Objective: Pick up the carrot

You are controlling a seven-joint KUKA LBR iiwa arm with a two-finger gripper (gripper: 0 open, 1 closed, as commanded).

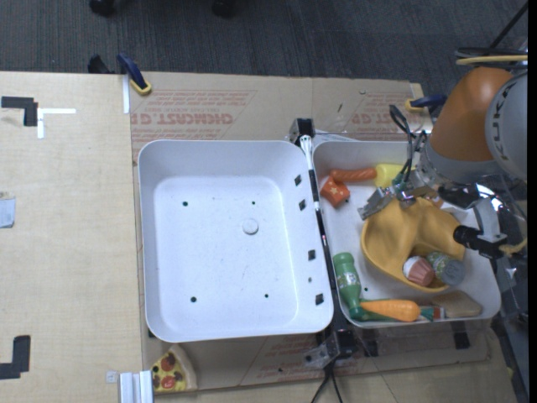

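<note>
Along the near edge of the right bin (340, 154) lies the carrot (391, 310), just beside a green bottle (346, 277) at the bin's near-left corner. The hand (388, 198) hangs over the bin's middle, by a yellow bowl's (394, 242) far rim; whether its fingers are apart I cannot tell.

arm (495, 116) cut off at right edge

The cardboard sheet (220, 112) under the bins bore red print, upside down in the view; its large word seemed to read "GEKKO" or similar, not surely legible. The arm (508, 133) showed dark letters "KU" at the frame's right edge.
</note>
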